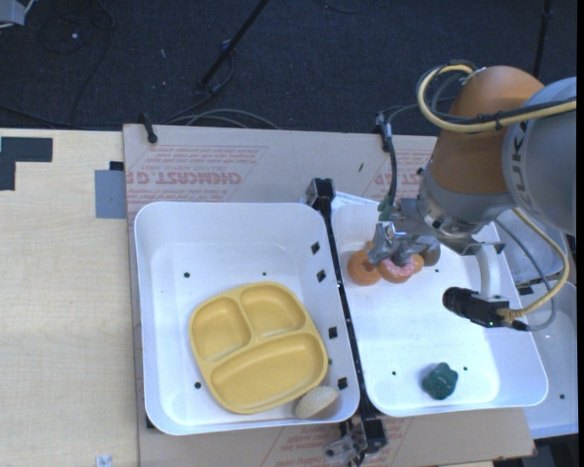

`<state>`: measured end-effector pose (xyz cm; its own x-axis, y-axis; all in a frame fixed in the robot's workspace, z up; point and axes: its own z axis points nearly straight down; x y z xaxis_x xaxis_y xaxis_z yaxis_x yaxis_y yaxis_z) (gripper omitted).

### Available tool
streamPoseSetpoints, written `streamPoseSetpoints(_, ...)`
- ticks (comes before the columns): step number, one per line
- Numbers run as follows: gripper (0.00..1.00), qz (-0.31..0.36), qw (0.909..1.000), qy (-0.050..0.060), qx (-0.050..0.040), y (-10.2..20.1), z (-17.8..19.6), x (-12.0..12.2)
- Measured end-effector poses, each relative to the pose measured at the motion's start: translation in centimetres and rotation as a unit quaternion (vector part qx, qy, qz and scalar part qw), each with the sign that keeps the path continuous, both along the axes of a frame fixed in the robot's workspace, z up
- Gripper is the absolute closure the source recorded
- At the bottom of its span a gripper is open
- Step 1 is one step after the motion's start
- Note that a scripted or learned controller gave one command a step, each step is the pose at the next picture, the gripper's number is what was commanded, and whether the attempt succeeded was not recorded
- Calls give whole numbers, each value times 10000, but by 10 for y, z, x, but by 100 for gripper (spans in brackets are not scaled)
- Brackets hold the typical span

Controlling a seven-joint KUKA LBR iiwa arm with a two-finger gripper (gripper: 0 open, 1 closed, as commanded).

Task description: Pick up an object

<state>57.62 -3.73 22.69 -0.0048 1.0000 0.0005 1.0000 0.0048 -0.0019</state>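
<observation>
fingers (397, 248) low over the orange object (384, 269)
it lies just beneath them, long axis left-right; cannot tell their spread.

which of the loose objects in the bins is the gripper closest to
The orange piece at the top of the right bin: the gripper is directly over it. The green lump and beige lump lie far nearer the front.

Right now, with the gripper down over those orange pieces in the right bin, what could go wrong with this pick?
1. The gripper sits where the orange piece and the pinkish ring lie touching, so it may catch both or push one away.
2. Both lie close to the divider between the bins, so a nudge could wedge one against it.
3. The black cable end hangs low over the right bin and might snag.
</observation>
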Motion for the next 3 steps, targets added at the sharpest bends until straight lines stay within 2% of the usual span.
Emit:
streamPoseSetpoints(1, 100, -4, 10000, 19, 7, 51, -10, 2)
streamPoseSetpoints(2, 100, -1, 10000, 3, 5, 96, -2, 15)
streamPoseSetpoints(3, 100, -1, 10000, 8, 2, 143, -9, 23)
